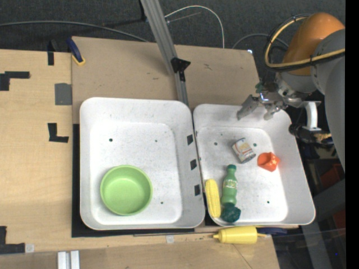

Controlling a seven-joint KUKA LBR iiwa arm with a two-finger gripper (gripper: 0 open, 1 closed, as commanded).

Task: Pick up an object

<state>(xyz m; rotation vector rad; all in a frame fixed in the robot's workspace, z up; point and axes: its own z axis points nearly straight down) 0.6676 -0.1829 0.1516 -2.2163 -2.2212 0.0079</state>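
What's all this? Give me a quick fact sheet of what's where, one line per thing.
left bin: holds a green bowl near its front left corner
right bin: holds five small things
small can: on its side, middle of the right bin
orange toy: just right of the can
green bottle: lying down, dark green piece at its base
corn cob: beside the bottle, along the bin's left wall
yellow bottle: on the bench, outside the bins
pincer: open, above the right bin's back edge, holding nothing
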